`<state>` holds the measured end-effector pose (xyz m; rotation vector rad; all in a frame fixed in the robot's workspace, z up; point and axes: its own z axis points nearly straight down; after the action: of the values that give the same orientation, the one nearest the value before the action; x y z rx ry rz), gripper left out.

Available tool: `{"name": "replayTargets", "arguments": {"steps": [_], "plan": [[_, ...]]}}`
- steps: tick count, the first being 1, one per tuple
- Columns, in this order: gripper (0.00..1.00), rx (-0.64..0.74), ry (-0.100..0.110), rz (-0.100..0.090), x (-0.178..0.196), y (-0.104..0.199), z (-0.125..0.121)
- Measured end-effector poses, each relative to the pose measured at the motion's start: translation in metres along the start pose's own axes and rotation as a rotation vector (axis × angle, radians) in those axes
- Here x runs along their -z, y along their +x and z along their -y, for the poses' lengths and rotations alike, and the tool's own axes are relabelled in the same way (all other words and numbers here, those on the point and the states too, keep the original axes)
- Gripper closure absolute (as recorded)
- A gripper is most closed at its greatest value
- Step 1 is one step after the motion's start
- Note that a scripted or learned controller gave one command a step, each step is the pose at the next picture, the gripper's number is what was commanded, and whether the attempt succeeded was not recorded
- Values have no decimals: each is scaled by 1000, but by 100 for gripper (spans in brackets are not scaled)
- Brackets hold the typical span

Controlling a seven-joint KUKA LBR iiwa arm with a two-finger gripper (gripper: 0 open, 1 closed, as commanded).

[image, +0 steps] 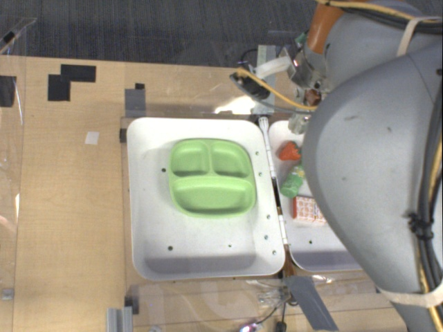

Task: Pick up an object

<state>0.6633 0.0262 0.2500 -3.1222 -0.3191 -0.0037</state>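
Objects for picking lie in the right bin (315,253), close beside the divider and partly hidden by the grey arm (374,178): an orange-red piece (290,151), a green bottle-like item (293,182) just below it, and a red-and-white patterned packet (308,209) nearest the camera; all three look small and light, the packet probably thin and crushable, the green item smooth and likely to slip unless pinched across its narrow body; the orange piece, rounded and matte, seems the easier grasp across its width; in the left bin (149,185) sits a green divided tray (211,177), glossy moulded plastic with three shallow compartments, stiff but too broad except at its rim; whether the gripper is parted or clenched cannot be told, since the arm's bulk covers it.
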Motion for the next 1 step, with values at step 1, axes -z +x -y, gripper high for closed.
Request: {"name": "replayTargets", "arguments": {"steps": [1], "plan": [[100,5,-1,1,-22,-2,14]]}}
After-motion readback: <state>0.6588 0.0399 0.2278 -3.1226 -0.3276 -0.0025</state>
